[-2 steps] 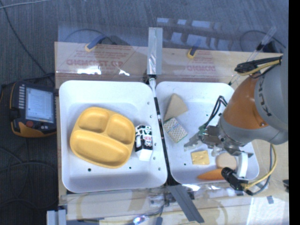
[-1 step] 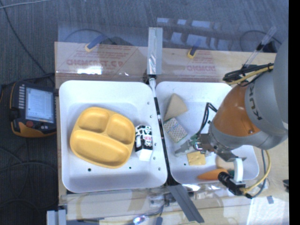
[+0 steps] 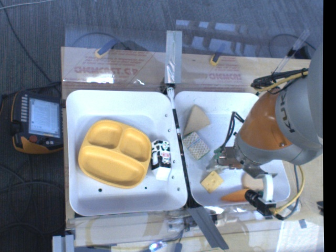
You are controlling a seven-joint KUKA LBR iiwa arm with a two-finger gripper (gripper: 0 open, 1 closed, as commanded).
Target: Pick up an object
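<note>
Camera view: the gripper (image 3: 221, 159) is seen low over the right bin (image 3: 231, 100), tucked under the grey and orange wrist, so whether it's spread or pinched can't be told from here. Nothing is shown gripped, so the approach step is judged to be in hand, with no pick made yet.

The closest candidate is the yellow square block (image 3: 212, 181), lying just beside and below the gripper. A checkered block (image 3: 195, 144), a tan wedge (image 3: 196, 118) and an orange carrot (image 3: 234, 196) are also in that bin.

In the left bin (image 3: 105, 101), 1 yellow divided tray (image 3: 114, 152) and 1 cow-print carton (image 3: 161, 155) are left well apart from the arm.

Next, a small shift over the yellow square and a straight descent would probably be needed.
</note>
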